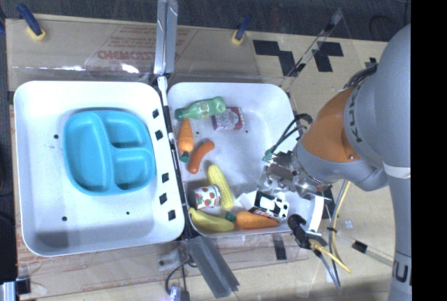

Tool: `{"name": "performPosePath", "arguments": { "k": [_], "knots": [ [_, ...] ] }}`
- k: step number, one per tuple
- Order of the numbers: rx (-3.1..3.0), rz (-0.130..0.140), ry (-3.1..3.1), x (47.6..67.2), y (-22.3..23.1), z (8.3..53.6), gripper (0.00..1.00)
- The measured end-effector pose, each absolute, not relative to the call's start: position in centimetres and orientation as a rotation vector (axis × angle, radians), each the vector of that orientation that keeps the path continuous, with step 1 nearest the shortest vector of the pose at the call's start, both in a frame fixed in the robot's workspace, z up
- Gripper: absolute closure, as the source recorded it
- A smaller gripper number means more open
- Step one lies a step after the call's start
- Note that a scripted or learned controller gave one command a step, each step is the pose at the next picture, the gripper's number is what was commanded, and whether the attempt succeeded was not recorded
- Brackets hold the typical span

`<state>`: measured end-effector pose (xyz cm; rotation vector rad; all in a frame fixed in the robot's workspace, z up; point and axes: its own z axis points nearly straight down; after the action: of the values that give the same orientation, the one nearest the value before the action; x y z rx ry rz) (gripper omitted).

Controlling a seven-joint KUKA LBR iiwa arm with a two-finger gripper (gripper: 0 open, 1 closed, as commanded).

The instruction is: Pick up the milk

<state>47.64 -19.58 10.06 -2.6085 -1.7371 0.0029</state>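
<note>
Milk carton [271, 206], black-and-white patterned, lies at the right bin's [279, 93] front edge, touching a carrot [255, 221]; no lettering legible. Gripper [281, 184] sits directly over it; finger state cannot be determined. Red-labelled packet [228, 119]: print unreadable.

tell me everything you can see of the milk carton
The small white milk carton with black cow patches looks like printed card. It lies tipped on its side in the near right corner of the right white bin, against an orange carrot. The grey gripper hangs right over it and covers its upper edge, so contact cannot be judged.
</note>
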Motion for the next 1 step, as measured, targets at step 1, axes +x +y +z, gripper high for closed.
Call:
{"name": "performPosePath", "arguments": {
  "k": [1],
  "knots": [
    [-2.599, 0.002, -1.759, 47.69, -15.68, 18.43, 1.00]
  ]
}}
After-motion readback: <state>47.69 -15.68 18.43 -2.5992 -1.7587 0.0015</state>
